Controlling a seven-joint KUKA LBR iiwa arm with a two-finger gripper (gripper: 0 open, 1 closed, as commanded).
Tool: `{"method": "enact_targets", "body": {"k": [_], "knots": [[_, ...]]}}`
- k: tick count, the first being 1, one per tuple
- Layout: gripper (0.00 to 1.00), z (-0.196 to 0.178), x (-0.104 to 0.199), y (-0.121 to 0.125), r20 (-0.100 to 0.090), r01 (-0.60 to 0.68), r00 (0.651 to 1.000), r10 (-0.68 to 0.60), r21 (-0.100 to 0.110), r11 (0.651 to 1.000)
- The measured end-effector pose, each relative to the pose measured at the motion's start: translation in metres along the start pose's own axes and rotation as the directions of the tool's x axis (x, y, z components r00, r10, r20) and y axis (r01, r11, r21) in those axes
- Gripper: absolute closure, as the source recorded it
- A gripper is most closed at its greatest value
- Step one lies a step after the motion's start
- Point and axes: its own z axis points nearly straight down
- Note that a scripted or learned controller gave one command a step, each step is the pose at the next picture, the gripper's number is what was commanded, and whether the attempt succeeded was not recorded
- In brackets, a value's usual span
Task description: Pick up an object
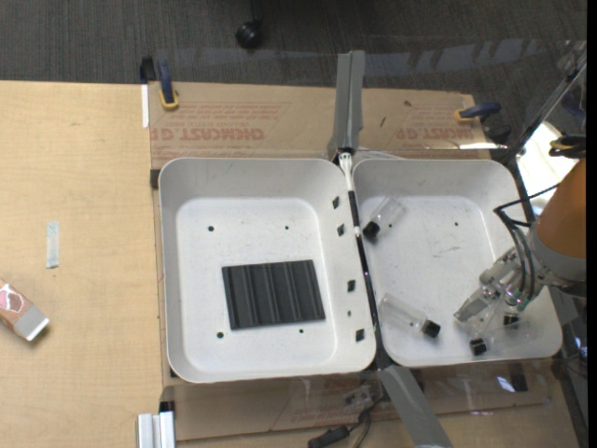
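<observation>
The bench is carrying two shallow white bins side by side; the left bin (187, 194) is holding a dark ribbed mat (273, 294) lying flat near its middle, the biggest candidate, looking stiff, light and too wide and low to pinch except at an edge; the right bin (466, 180) is holding the smaller things, and the grey arm (564, 222) is reaching into its near right corner, where the gripper (492, 311) is sitting low over the bin floor; whether it is open or closed cannot be told from this slant, and nothing is visibly being held. A clear vial with a black cap (410, 315) is lying on its side near the front of the right bin, just left of the gripper but apart from it; a second clear vial (382, 218) is lying near the divider toward the back, well apart; both are looking light, hard and slippery, likely to roll or squirt out, so taking one across the middle of its barrel, square to its length, is seeming safest. A tiny black piece (478, 346) is sitting just below the gripper, probably too small to grip reliably
</observation>
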Motion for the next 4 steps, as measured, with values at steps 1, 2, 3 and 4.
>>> {"method": "enact_targets", "body": {"k": [1, 2, 3, 4], "knots": [[1.0, -0.009, -0.001, 0.001, 0.002, -0.002, 1.0, 0.002, -0.003, 1.0], [1.0, -0.176, -0.003, -0.017, 0.003, -0.08, 0.997, 0.08, 0.0, 0.997], [1.0, -0.172, 0.007, -0.008, 0.001, 0.042, 0.999, -0.042, 0.0, 0.999], [1.0, -0.158, 0.01, -0.005, 0.001, 0.088, 0.996, -0.088, 0.0, 0.996]]}}
